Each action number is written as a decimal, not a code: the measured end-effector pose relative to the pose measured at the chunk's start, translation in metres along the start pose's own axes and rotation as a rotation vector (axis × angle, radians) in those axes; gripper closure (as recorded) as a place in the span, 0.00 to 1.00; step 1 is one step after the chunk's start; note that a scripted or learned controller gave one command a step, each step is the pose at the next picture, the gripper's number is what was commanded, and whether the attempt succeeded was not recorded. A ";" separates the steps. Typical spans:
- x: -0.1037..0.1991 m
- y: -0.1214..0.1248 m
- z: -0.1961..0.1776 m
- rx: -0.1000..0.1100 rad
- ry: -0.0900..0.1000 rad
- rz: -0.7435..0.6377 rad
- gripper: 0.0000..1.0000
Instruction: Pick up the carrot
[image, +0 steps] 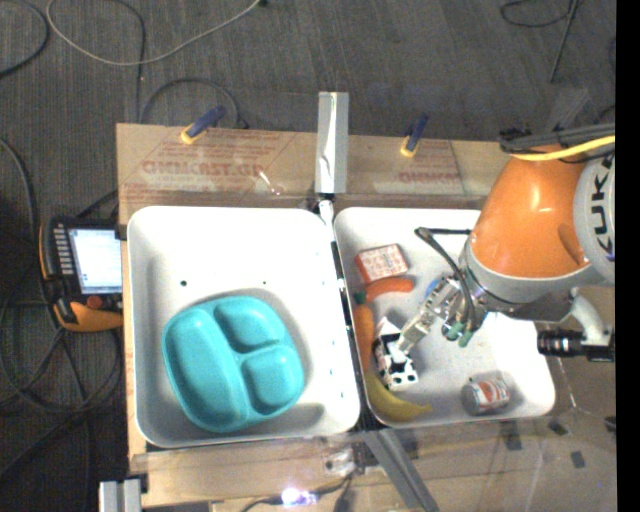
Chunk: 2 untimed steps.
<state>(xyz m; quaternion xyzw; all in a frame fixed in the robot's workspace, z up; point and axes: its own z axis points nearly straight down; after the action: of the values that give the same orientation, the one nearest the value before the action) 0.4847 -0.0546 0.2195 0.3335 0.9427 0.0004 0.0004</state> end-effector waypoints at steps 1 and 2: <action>-0.013 -0.017 -0.021 0.001 -0.001 -0.496 1.00; -0.031 -0.034 0.085 -0.005 -0.009 -0.401 1.00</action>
<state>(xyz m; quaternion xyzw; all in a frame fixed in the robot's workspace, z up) 0.4875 -0.1001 0.1345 0.1391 0.9903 0.0014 0.0055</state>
